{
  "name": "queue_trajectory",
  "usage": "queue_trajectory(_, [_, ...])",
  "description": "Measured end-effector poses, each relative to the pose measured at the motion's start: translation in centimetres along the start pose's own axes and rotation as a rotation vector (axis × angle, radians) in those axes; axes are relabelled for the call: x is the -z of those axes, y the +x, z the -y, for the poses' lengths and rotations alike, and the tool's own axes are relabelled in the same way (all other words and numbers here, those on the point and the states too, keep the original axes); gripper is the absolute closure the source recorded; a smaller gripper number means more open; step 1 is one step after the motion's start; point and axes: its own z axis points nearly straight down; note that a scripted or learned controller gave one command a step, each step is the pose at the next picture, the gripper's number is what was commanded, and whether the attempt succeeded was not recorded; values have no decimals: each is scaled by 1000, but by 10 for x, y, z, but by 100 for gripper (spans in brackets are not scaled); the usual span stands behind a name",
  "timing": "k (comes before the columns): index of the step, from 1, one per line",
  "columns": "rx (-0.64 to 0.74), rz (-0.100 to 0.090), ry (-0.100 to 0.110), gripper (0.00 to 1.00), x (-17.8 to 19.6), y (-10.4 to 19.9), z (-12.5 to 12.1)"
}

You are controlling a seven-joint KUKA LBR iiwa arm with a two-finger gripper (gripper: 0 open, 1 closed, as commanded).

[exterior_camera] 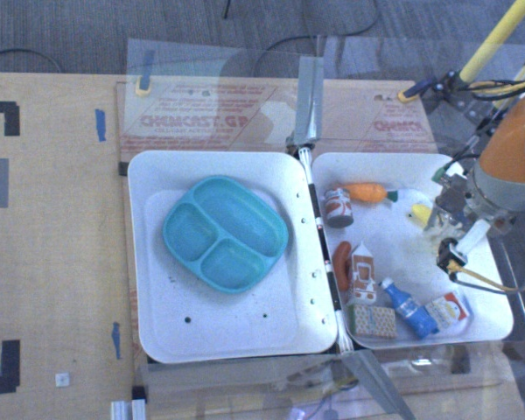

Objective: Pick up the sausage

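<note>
**Sausage lies at the right bin's left wall, arm off to the right**

Nearest us, along the right bin's (494, 322) front edge, we see a brown cracker block (374, 321), a blue bottle (409, 308) and a small red-and-white carton (447, 310). We find the sausage (342, 266) against that bin's left wall, just beside a milk carton (361, 274). Behind it stand a can (337, 206) and a carrot (367, 192). Our gripper (452, 234) hangs over the bin's right side, well apart from the sausage. A teal divided plate (226, 233) rests in the left bin (149, 322).
</note>
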Motion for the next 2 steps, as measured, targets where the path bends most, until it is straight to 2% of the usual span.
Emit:
queue_trajectory(1, [-509, 16, -11, 100, -8, 19, 29])
queue_trajectory(2, [-716, 14, -16, 100, 85, 138, 55])
